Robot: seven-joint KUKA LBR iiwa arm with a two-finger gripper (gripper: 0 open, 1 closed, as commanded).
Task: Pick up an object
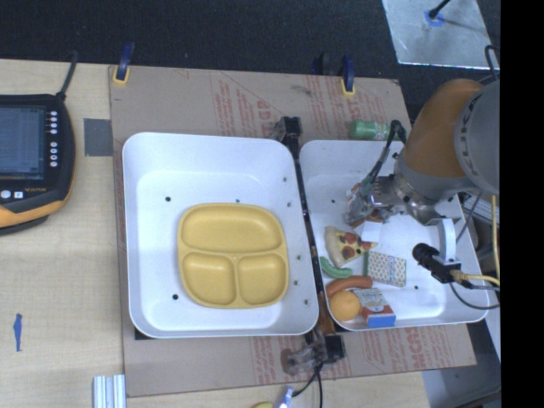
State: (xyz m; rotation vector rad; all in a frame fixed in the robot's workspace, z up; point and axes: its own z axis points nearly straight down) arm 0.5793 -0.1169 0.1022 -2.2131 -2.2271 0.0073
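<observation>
My gripper (367, 201) hangs low in the right bin (327, 164), near its middle; whether it is open or closed I cannot tell. Just below it lies a pizza slice (348, 245), then a patterned card (387, 269), a green piece (334, 269) and an orange (344, 305). The left bin (153, 164) holds a yellow tray (231, 255).

Arm (450, 143) in from right, wrist bent down; end effector (367, 204) low, pointing left.
</observation>
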